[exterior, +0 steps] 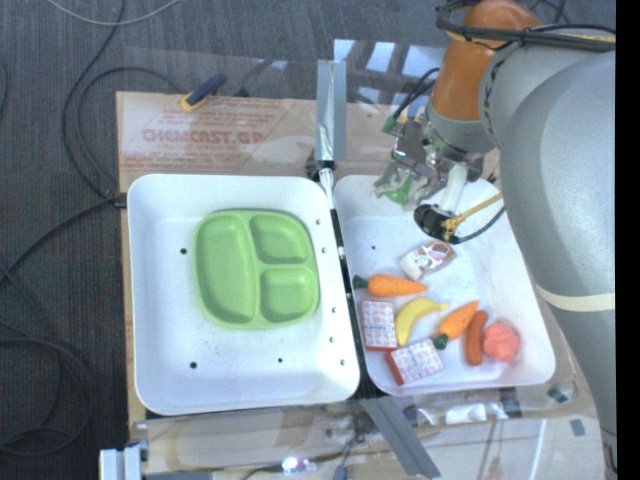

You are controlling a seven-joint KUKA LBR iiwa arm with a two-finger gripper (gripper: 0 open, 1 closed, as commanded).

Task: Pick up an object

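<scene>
Nothing has been picked up yet. The gripper (405,183) is seen over the right bin's (530,373) far end — whether its jaws are spread cannot be told. The toys — carrot (397,286), banana (417,317), sausage (475,337) — lie near the front, apart from it.

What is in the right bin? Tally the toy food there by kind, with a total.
Carrots: 2
Banana: 1
Sausage: 1
Pink round piece: 1
Small packets: 3
Total: 8
</scene>
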